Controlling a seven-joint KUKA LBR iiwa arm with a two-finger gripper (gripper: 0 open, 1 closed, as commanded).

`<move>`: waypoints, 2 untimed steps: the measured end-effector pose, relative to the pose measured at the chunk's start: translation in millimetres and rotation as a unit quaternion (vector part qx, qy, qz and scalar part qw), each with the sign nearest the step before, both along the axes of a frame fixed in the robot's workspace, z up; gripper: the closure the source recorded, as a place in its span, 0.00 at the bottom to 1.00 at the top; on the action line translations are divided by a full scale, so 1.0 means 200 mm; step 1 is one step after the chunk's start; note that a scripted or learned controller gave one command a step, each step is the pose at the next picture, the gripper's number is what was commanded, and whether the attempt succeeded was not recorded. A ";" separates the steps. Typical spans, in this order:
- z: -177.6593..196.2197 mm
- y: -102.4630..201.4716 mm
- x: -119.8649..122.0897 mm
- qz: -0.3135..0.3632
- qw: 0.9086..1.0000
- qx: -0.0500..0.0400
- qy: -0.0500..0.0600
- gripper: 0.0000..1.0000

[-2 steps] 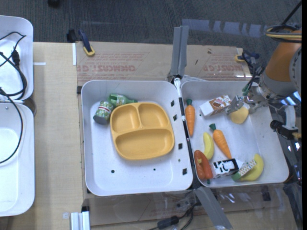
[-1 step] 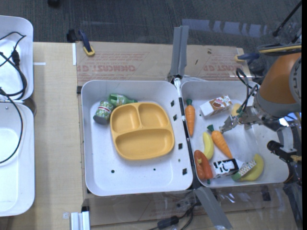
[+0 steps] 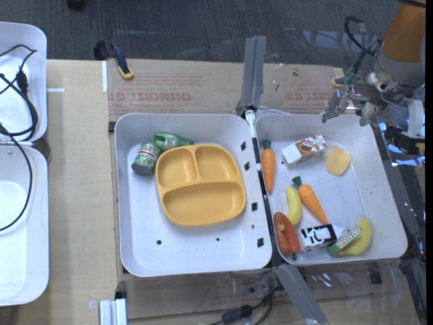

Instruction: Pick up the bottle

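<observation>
We see the bottle (image 3: 160, 142), green and glossy, lying in the left bin (image 3: 128, 202) at the yellow plastic plate's (image 3: 200, 183) upper left edge, beside a small can (image 3: 143, 159). The claw (image 3: 352, 108) hovers over the right bin's (image 3: 389, 181) far rim, prongs spread, nothing between them.

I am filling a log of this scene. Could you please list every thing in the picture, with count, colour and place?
bins: 2, white, side by side on the bench
plate: 1, yellow, three sections, left bin
bottle: 1, green with grey end, lying left bin, by the plate's upper left edge
carrots: 2, orange, right bin
bananas: 2, yellow, right bin
carton: 1, white and red, right bin, upper part
pale yellow piece: 1, right of the carton
black and white box: 1, right bin, lower edge
red piece: 1, right bin, lower left corner
arm: 1, grey and orange, upper right
hand: 1, above the right bin's upper edge
</observation>
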State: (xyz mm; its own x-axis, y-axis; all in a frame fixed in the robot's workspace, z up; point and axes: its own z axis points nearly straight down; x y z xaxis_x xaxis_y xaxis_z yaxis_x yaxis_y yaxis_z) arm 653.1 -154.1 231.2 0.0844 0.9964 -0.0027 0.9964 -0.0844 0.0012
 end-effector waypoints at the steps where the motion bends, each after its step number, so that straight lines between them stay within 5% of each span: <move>1: 0.07 -0.27 -0.04 -0.031 1.000 0.000 0.001 0.00; 2: 0.77 -0.09 -0.11 -0.055 0.998 0.000 0.001 0.00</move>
